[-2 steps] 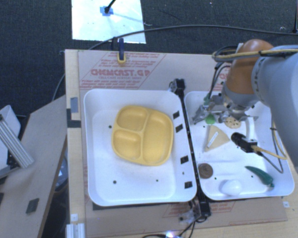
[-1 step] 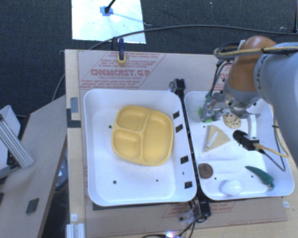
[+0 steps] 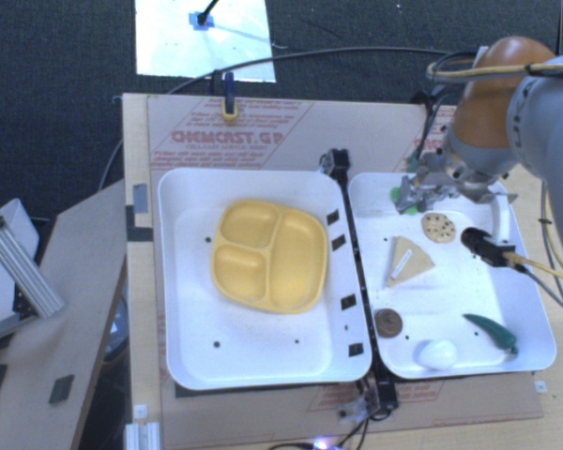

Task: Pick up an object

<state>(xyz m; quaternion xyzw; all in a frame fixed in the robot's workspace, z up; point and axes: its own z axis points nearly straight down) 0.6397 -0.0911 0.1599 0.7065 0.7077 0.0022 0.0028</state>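
The arm's pincer, finger state impossible to tell, sits at the right white bin's far edge beside a round speckled cookie: light, stiff, grippable across its rim.

I'm seeing a yellow tray left of the white bin holding a speckled tan cookie and a green pepper.
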